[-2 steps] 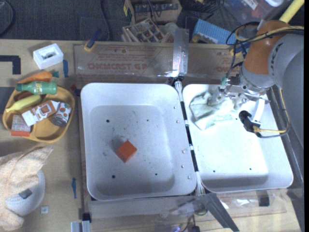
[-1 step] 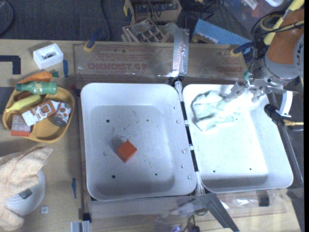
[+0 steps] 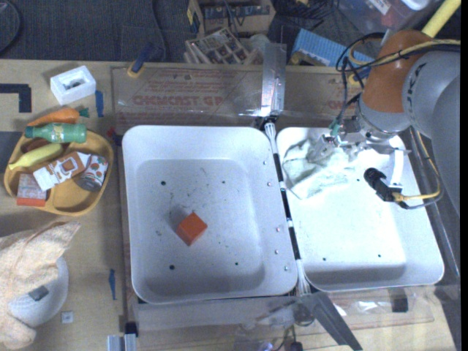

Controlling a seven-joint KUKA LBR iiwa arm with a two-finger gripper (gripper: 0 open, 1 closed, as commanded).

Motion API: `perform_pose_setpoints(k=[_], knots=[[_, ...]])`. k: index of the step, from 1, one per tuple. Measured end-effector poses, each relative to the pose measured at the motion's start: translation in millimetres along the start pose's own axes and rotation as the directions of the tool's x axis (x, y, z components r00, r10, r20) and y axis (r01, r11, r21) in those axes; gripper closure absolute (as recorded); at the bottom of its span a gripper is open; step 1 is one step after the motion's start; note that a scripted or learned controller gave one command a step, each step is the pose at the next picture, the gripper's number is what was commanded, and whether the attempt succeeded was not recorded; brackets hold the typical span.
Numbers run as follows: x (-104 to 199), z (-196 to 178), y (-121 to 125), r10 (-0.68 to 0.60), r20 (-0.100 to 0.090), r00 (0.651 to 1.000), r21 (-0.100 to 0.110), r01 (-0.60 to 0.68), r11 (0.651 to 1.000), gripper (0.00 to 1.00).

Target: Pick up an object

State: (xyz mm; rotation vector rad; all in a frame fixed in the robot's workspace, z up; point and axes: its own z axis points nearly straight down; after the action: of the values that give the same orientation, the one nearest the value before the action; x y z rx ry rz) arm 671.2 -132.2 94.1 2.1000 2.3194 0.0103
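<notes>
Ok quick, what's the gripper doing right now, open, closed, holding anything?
Gripper: down over the crumpled white cloth in the right bin; open or closed cannot be told, no hold visible.

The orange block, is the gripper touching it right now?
Apart. The camera view shows the orange block alone in the left bin, while the gripper is over the right bin.
</notes>
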Motion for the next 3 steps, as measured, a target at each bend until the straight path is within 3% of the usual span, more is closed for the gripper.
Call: perform_pose_setpoints(k=[1,2,3], knots=[[-60.7,-72.8,-8.8,0.044,-0.002,0.999,0.009,-0.044,0.999,0.00],[-19.5,-0.5,-1.7,-0.042,0.001,0.999,-0.002,0.042,0.999,0.00],[-71.6,0.6,-4.9,-0.088,-0.022,0.996,0.004,0.088,0.996,0.00]])
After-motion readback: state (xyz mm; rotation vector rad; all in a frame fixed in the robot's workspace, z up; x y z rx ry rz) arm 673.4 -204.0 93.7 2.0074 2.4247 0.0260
